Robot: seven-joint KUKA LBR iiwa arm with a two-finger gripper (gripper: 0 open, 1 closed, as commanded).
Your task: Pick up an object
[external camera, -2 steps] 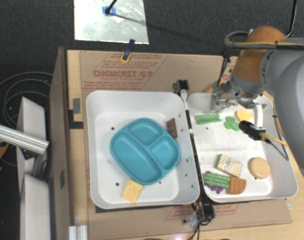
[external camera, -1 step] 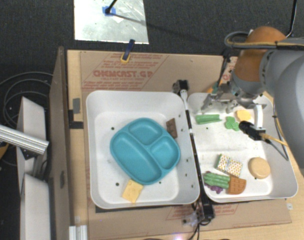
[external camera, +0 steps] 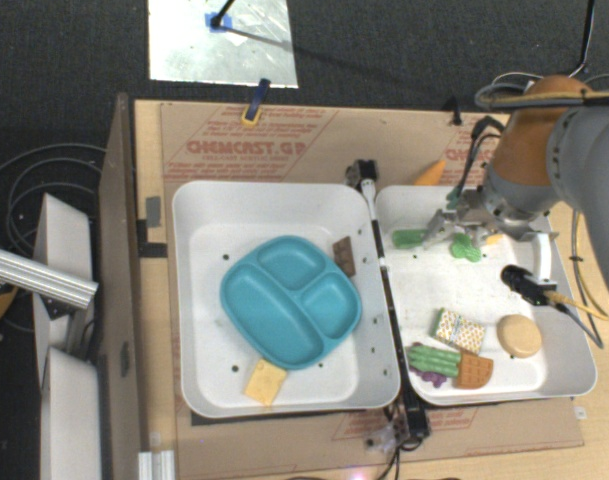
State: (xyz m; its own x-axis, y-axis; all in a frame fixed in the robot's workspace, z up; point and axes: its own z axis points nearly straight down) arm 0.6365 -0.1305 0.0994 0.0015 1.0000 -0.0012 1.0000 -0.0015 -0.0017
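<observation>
My gripper (external camera: 454, 224) hangs low over the back part of the right bin (external camera: 574, 363), below the orange wrist band. A green bean-like piece (external camera: 408, 236) lies just to its left. A second, bright green piece (external camera: 467, 249) lies right under it. Nothing is visibly gripped. Nearer the front of this bin lie a patterned square packet (external camera: 458, 329), a tan round bun (external camera: 521, 336), a dark green pickle (external camera: 433, 357), an orange cracker (external camera: 474, 370) and a small purple piece (external camera: 436, 378).
The left bin (external camera: 199, 268) holds a blue divided plate (external camera: 289, 300), a brown piece (external camera: 344, 256) at the plate's right edge and a yellow block (external camera: 265, 382) near the front. A ridge (external camera: 381, 268) separates the bins. An orange carrot-like piece (external camera: 431, 173) lies behind the right bin.
</observation>
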